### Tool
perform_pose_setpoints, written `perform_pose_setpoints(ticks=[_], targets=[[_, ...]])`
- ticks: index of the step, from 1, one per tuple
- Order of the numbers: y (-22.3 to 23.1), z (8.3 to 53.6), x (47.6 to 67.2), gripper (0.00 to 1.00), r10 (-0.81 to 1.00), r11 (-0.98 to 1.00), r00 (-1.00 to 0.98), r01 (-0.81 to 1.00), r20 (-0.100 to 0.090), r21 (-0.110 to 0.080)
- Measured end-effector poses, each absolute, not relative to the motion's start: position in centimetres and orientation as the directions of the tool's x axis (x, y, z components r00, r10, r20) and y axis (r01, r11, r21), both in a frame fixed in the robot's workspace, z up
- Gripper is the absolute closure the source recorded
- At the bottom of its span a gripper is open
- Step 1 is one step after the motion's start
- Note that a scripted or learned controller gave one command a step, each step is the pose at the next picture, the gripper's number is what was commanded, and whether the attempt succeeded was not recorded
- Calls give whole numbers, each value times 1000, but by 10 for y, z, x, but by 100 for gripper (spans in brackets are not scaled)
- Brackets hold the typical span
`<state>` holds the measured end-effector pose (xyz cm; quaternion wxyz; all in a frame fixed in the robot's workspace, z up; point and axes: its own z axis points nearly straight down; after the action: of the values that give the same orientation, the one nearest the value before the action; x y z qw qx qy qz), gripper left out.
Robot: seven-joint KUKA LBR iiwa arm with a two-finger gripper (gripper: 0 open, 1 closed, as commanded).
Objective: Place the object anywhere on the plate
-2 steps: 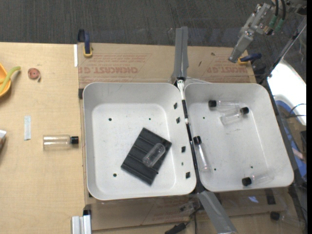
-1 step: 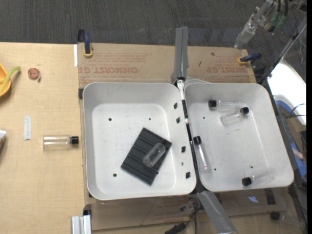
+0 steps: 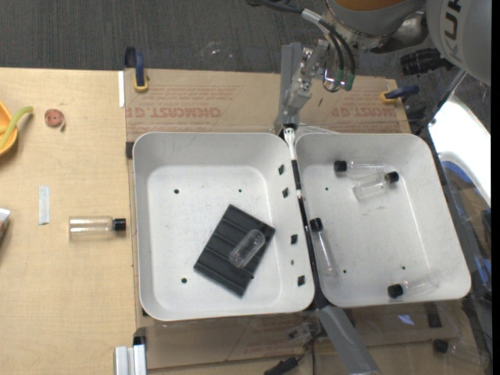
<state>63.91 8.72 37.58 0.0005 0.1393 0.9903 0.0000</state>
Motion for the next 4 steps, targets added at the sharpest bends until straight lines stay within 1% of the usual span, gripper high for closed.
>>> perform_pose_setpoints(ticks=[1, 2, 3, 4], targets=[[132, 290, 568, 100, 46, 999, -999, 46, 1, 0], [121, 397, 639, 100, -81, 997, -997, -81, -4, 1], [143, 296, 545, 100, -29, 1000, -1000, -29, 0, 0], [228, 280, 660, 100, -156, 988, -988, -156, -3, 1]])
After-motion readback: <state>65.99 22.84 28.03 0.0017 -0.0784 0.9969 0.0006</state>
